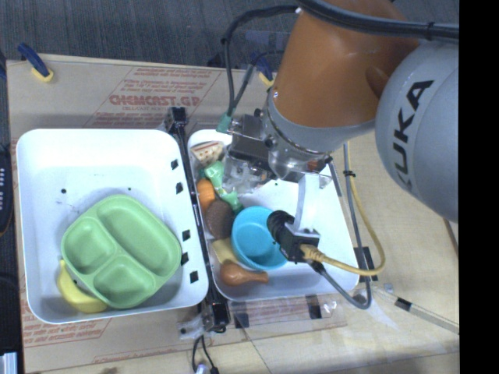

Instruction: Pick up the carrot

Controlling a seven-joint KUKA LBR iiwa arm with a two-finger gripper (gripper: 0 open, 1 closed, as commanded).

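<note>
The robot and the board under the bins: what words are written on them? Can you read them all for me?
"KUKA": in black letters on the grey arm, partly cut off at the edge.
"CHEMCAST GP": in red on the brown board behind the bins.
Smaller red lines above and below that, and along the board's other edges: too blurred to read.
</note>
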